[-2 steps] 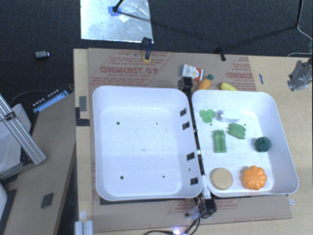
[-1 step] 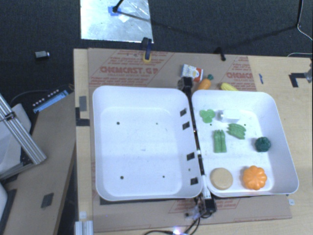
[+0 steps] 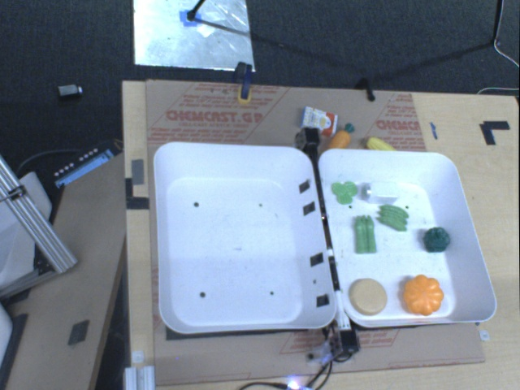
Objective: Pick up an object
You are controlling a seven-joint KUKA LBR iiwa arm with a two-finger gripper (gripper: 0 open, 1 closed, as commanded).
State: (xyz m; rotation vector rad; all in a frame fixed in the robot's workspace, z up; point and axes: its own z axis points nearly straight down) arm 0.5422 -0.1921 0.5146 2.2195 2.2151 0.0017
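Where the two shallow white bins sit side by side on a brown cardboard sheet (image 3: pixel 203 108) with red lettering, all the pickable pieces are found in the right bin (image 3: pixel 470 218), and the left bin (image 3: pixel 162 218) is seen beside it. Along the back of the right bin a pale green clover-shaped piece (image 3: pixel 344 191) is placed just beside a small white block (image 3: pixel 382 191) that is hard to make out against the white floor. A green ridged pod (image 3: pixel 394 216), a green bundle of upright stalks (image 3: pixel 365 235) and a dark green round lump (image 3: pixel 436 239) are set across the middle. Near the front, a tan round disc (image 3: pixel 368 296) is laid beside an orange pumpkin-shaped toy (image 3: pixel 422 294). How far the gripper is open, and whether anything is held, cannot be told.
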